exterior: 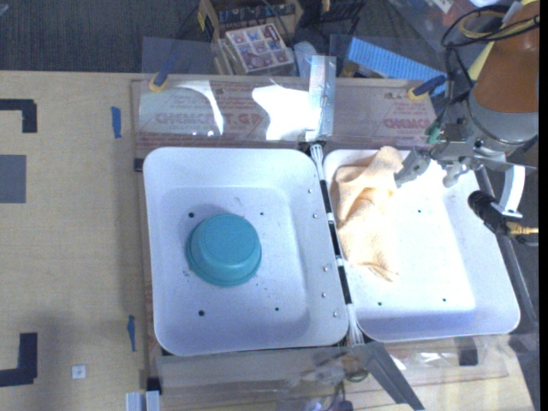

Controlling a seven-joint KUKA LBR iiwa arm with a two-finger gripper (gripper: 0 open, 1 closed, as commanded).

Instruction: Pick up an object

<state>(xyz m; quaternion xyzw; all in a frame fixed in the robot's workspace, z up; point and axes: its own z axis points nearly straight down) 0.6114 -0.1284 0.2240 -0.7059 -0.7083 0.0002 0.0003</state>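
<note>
A gripper (409,168) (fingers' spread unclear) hovers at the upper edge of a soft, light, crumpled cloth (366,211), best pinched at a raised fold.

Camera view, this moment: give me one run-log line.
end effector: over right white bin, at far edge of crumpled yellow cloth | upturned teal plastic bowl: left white bin | nothing lifted

teal bowl (224,248); pale orange-yellow cloth (366,212); white bins (171,174); grey arm (505,101) with orange band; tan bench (60,229).
</note>
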